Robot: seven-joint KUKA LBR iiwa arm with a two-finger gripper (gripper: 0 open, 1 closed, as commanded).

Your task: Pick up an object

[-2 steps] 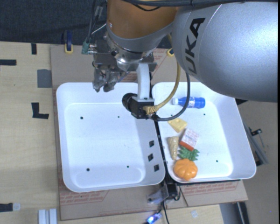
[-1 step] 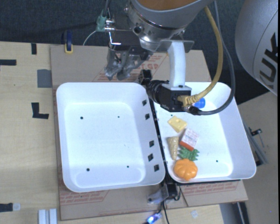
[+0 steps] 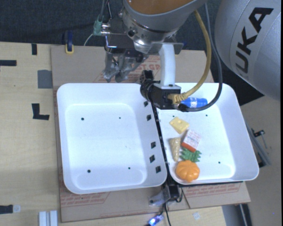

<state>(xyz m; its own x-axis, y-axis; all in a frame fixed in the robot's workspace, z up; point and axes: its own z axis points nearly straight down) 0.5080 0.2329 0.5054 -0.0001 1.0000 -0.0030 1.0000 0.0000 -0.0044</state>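
At the near rim of the right shallow white plastic bin (image 3: 243, 140) lies a round orange toy pumpkin (image 3: 187, 171), close to the bin's near-left corner. Just beyond it, touching or nearly so, sit a small orange carrot with green leaves (image 3: 192, 152) and a pale yellow corn-like piece (image 3: 174, 147). A red and white packet (image 3: 193, 137) rests against the carrot's far side. Farther in lies a yellow cheese wedge (image 3: 179, 125), and near the far rim a blue and white tube-shaped item (image 3: 196, 101) lies beside a black fitting with a yellow cable (image 3: 156, 94). The left shallow white plastic bin (image 3: 61, 126) stands touching the right one. Beyond its far rim, over brown cardboard (image 3: 80, 65), hangs the metal gripper (image 3: 117, 72), well apart from all the items; whether it is apart or together cannot be told.
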